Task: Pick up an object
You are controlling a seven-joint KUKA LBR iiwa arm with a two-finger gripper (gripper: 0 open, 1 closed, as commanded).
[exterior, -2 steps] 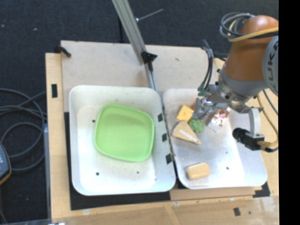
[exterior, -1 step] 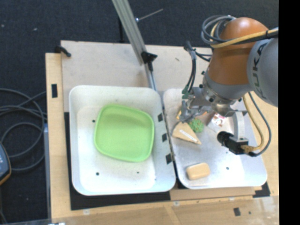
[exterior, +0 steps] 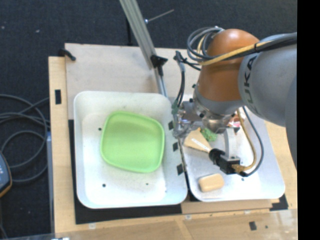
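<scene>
Tan block (exterior: 210, 183) lying crosswise, long axis left-right; state of jaws (exterior: 196, 129) unclear.

a bulky grey arm (exterior: 270, 79) with a glossy orange band (exterior: 227, 64) (black cables (exterior: 200, 41) looped above it).

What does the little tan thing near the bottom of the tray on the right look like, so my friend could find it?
Find the right white bin, under the big grey and orange arm. Near its front edge lies a small tan block with rounded corners, like a bar of soap. It sits alone and apart from the cluster under the arm, and unlike the green plate, it is small and tan.
</scene>
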